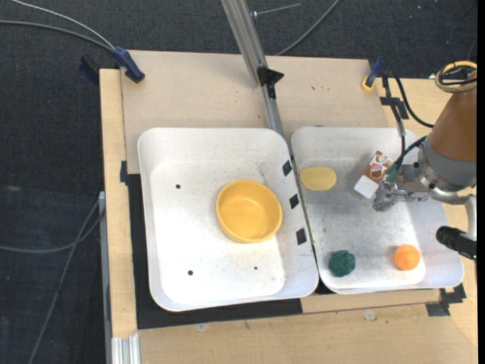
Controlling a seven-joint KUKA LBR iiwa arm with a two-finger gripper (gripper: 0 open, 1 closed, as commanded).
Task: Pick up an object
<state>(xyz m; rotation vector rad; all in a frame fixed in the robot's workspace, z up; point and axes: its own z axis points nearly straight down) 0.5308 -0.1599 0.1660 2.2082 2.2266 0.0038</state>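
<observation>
The arm [453,139] reached in over the right edge of the worktop [197,89], its gripper [386,196] low in the right bin [318,139]. Whether the fingers were released or clenched could not be told, as they were too small and blurred. Just beside them, toward the bin's far side, lay a small white and brown box [373,174], seemingly touching the gripper. A pale yellow disc [317,178] lay near that bin's left wall. A green ball [342,262] and an orange ball [407,257] sat apart along its near edge. In the left bin [174,146], a yellow bowl [248,211] stood upright near the middle.
</observation>
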